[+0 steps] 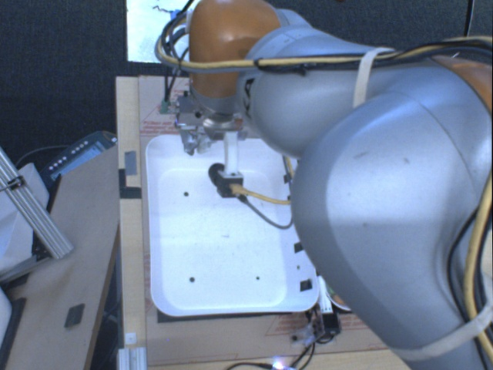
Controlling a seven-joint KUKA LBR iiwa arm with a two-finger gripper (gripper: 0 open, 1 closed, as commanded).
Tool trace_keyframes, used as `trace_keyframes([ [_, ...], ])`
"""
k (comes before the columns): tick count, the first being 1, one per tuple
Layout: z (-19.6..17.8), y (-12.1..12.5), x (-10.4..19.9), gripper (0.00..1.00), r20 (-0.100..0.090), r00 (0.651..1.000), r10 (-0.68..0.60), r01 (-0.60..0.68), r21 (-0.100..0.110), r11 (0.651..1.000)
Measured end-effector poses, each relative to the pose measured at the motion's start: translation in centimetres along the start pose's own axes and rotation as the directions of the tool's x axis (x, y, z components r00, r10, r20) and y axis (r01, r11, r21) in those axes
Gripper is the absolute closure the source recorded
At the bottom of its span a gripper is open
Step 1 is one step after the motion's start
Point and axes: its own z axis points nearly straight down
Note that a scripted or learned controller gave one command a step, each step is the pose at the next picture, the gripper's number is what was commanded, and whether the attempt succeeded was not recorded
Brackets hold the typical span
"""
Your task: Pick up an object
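Note:
My gripper hangs under the orange wrist band, over the far end of the left white bin. A small black piece sits just below it, close to the bin floor. A yellow cable runs from that piece to the right. I cannot tell whether the piece belongs to the gripper or is a loose object. The bin floor shows a few small dark dots. The arm's big grey body hides the right bin.
A wooden bench lies left of the bin, with a metal rail and a blue-grey device on it. A white sheet hangs on the dark back wall. Cables and a connector sit at the bin's near right corner.

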Motion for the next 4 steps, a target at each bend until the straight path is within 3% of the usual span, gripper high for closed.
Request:
trace_keyframes([
  [1, 2.2, 0.4, -0.3, 1.00, 0.004, 1.000, 0.001, -0.001, 0.008, 1.000],
  [2, 10.4, 0.1, -3.9, 1.00, 0.007, 1.000, 0.009, -0.009, 0.014, 1.000],
  [3, 10.0, -4.8, -0.1, 1.00, 0.004, 1.000, 0.001, -0.001, 0.013, 1.000],
  [4, 3.5, 0.6, -0.3, 1.00, 0.002, 1.000, 0.002, -0.002, 0.002, 1.000],
])
